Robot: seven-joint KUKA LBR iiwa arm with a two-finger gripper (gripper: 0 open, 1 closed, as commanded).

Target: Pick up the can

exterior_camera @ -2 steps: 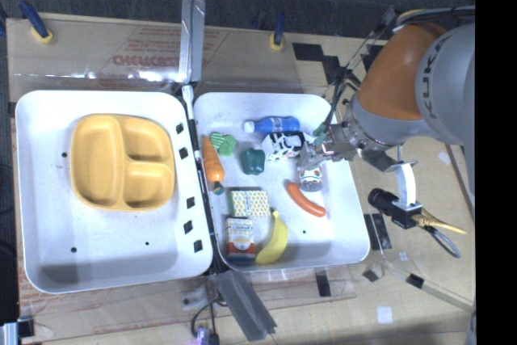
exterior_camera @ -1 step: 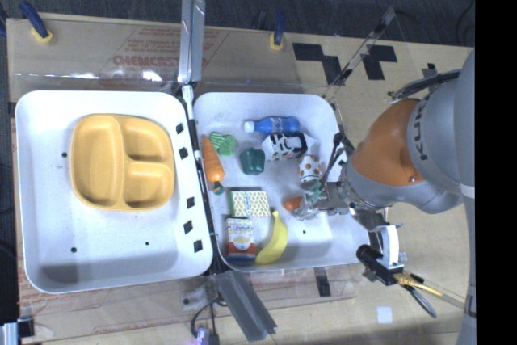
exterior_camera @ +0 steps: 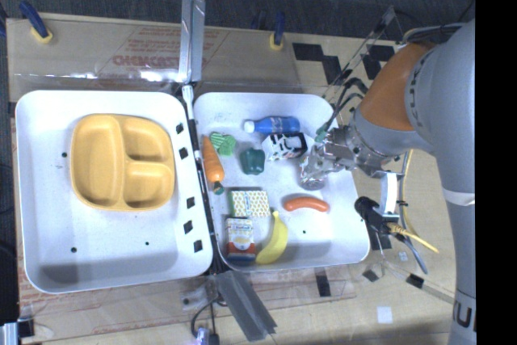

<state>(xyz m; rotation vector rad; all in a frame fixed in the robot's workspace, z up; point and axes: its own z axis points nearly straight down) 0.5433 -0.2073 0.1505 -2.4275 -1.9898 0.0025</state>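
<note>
I have the gripper low over the right part of the right bin, with the grey arm reaching in from the right. I cannot tell how the gripper is set; metal and shadow merge there.

The can, as I read it, is the small orange-labelled tin near the bin's front edge, just beside the banana and below the patterned box. It is well apart from the gripper, with the hot dog between.

I judge this the approach step, nothing taken. Next I need to rise, travel toward the front left corner, and come down between banana and bin wall, a tight fit.
</note>
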